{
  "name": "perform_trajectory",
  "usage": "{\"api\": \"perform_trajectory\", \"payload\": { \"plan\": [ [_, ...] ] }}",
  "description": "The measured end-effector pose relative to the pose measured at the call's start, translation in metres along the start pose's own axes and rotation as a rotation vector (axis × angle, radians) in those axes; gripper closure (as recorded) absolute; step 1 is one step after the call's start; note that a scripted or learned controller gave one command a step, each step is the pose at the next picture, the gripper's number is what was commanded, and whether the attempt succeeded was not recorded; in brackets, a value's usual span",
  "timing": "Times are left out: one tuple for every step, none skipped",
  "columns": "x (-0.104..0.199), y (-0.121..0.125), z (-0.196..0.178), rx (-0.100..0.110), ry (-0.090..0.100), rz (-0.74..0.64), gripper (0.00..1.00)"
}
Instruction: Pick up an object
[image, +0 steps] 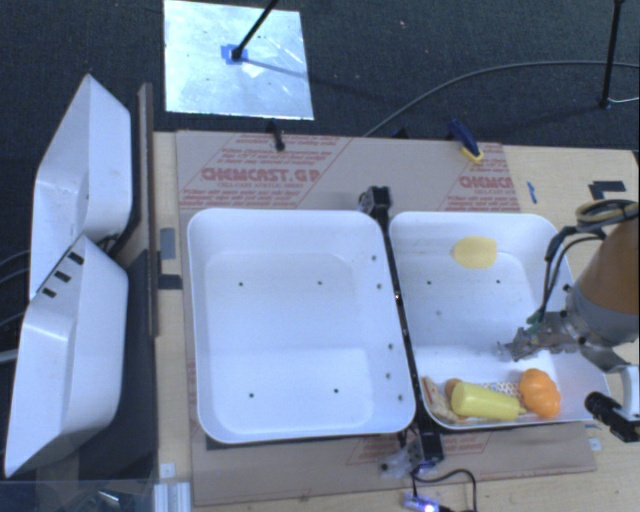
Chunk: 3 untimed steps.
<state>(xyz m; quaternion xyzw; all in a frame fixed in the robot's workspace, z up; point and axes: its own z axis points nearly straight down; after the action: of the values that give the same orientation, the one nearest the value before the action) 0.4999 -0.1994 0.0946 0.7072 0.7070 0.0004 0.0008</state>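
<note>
Dark carpet surrounds a bench covered with printed cardboard (330, 170), and two shallow white bins sit side by side on it. Left bin (290, 325) has only a bare white floor with small dots. Right bin (470, 300) holds several things. Pale yellow lump (474, 252) lies near the far wall, well apart from the rest, roundish, long axis roughly left-right. Along the near wall sit a yellow cylinder-like piece (485, 401), long axis left-right with a slight tilt down to the right, an orange ball (540, 391) just beside its right end, touching or nearly so, and a small brownish item (452, 387) at its left end; a thin patterned strip lies by them, too small to identify. Grey arm (610, 300) with orange band comes in from the right, and the gripper (520, 346) sits low over the right bin floor, just above the orange ball in the view, apart from it. Fingers point left; cannot tell whether they are spread or closed, nothing seen between them. Two more white bins lean at the far left, off the bench. Metal sheet (238, 60) lies on the carpet beyond.
</note>
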Motion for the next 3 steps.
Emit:
{"api": "perform_trajectory", "payload": {
  "plan": [
    [0.007, -0.001, -0.046, -0.002, -0.001, -0.002, 1.00],
    [0.001, 0.003, -0.091, -0.003, -0.001, -0.001, 1.00],
    [0.000, 0.004, -0.144, -0.004, -0.001, -0.001, 1.00]
  ]
}}
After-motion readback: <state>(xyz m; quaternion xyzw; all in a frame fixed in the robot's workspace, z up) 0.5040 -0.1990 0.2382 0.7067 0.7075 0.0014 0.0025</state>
